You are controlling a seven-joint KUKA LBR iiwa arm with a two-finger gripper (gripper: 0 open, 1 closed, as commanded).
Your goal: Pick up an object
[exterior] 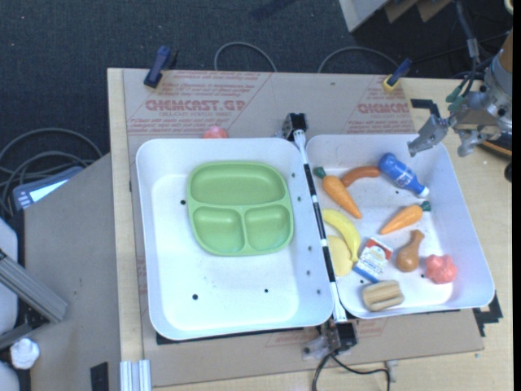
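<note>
1. The step in hand looks like the approach: the gripper hangs over the far right edge of the right bin, and nothing is between its fingers. They seem to stand apart, though they are small in the view.
2. The closest candidate is the blue bottle, lying tilted near the far edge of this bin, just beside the gripper.
3. For the next move, I think the arm must go down and turn so that the fingers close across the narrow body of the bottle.
4. The bottle looks like smooth hard plastic and round, so it could roll or slip.
5. Other things in this bin: two orange carrots, tapered; a yellow banana, curved; a small carton; a bread roll at the near edge.
6. The left bin carries a green divided plate, matt and shallow.
</note>
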